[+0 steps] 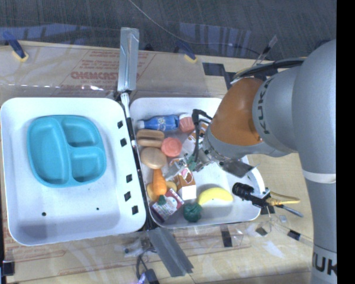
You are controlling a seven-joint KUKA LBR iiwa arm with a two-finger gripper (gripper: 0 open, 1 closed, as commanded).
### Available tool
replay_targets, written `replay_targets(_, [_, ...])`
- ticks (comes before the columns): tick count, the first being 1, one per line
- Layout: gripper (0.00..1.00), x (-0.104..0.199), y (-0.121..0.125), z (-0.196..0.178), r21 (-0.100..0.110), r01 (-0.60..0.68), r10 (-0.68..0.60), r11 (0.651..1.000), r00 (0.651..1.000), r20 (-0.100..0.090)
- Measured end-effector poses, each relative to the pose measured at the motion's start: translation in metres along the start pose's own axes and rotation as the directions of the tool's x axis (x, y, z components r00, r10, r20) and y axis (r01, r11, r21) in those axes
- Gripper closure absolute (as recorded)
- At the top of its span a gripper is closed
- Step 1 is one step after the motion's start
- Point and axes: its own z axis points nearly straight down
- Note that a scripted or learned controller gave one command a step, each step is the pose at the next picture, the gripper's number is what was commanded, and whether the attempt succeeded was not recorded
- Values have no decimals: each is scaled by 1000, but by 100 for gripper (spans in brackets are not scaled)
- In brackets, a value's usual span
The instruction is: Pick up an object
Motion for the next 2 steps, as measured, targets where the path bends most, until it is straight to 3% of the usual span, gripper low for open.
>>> replay_targets(1, [100,1,0,-8,2,5,-5,1000,1000,-2])
replay_targets(2, [100,57,27,-100,2,-189,189,982,982,-3])
